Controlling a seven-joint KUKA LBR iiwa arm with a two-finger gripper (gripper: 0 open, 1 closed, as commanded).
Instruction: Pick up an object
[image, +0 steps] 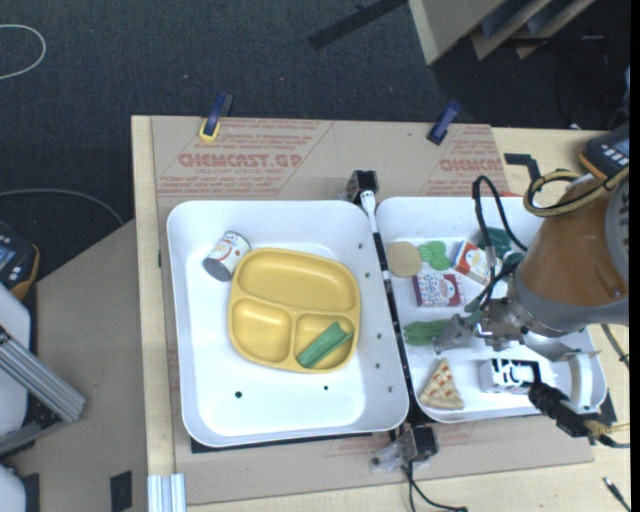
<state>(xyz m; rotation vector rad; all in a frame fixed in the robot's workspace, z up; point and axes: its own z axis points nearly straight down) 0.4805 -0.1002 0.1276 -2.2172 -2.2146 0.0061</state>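
Your inventory, largest item first, each placed from the gripper.

1. Left bin: well to the gripper's left.
2. Right bin: the gripper hangs low over its middle.
3. Arm: reaches in from the right; you cannot tell how its end stands.
4. Yellow divided plate: well left of the gripper, in the left bin.
5. Green pod: on that plate, in its nearest compartment.
6. Pizza slice: just below the gripper.
7. Green leafy piece: just beside the gripper, on its left.
8. Red-and-white packet: just above it.
9. Small can: far left, lying at the plate's upper corner.
10. Tan disc: up and left of the gripper.
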